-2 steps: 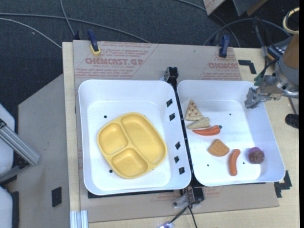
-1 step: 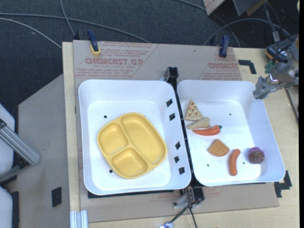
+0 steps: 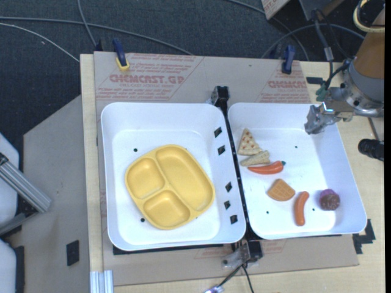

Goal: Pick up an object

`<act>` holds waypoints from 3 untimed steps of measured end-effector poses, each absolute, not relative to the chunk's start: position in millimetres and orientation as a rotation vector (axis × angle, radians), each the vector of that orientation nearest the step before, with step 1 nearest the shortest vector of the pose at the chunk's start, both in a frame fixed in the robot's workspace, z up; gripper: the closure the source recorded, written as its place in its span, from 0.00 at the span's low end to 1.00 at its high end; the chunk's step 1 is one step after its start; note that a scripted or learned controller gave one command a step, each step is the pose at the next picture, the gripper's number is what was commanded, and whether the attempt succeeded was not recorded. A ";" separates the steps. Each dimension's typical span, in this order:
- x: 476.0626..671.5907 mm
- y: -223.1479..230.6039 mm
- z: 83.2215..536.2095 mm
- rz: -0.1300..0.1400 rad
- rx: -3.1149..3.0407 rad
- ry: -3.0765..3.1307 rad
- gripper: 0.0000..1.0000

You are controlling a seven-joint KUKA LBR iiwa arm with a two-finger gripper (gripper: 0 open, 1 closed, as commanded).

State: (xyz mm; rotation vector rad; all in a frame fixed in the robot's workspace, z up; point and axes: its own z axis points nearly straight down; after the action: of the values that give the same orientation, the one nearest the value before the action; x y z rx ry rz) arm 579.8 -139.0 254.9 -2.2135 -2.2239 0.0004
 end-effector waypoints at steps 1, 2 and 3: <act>585.2 -91.3 253.7 -0.001 -2.213 -2.226 1.00; 575.2 -32.3 239.4 0.000 -2.210 -2.225 1.00; 570.0 28.7 242.5 -0.001 -2.211 -2.226 1.00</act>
State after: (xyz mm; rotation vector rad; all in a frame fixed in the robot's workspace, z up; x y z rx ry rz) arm 570.0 28.7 242.5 -2.2105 -2.2264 -0.0014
